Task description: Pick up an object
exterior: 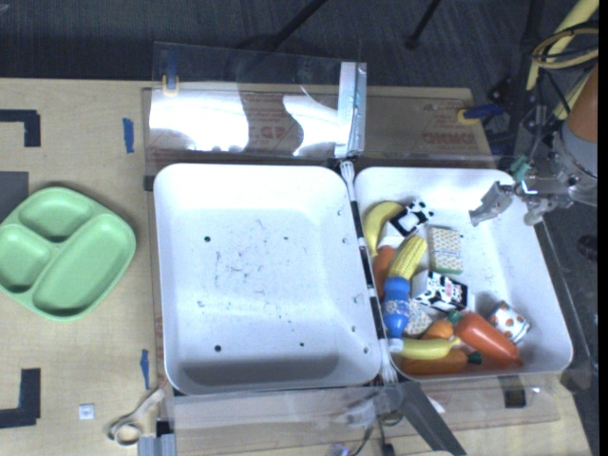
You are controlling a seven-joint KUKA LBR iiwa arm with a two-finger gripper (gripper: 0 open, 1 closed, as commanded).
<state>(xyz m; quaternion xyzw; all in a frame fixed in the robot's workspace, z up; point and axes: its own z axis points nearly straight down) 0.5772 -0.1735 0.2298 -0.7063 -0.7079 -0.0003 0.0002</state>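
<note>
The objects for picking lie heaped in the right bin [546,283], crowded against its left wall and front edge. A yellow banana [378,220] curves at the back of the heap, with a black-and-white patterned piece [410,218] just beside it. An ear of corn [408,255] lies in front of the banana, next to a pale mesh-textured block [445,249]. Nearer the front sit a blue bottle [395,309], a cow-patterned toy [443,294], a carrot [487,337] and a second banana [426,347]. The gripper [496,202] hangs over the back right part of this bin, apart from the heap, with nothing between its fingers; whether they are spread or closed I cannot tell. The left bin [256,274] adjoins it, and a green divided plate [62,252] rests on the bench [76,141] well to the left
</note>
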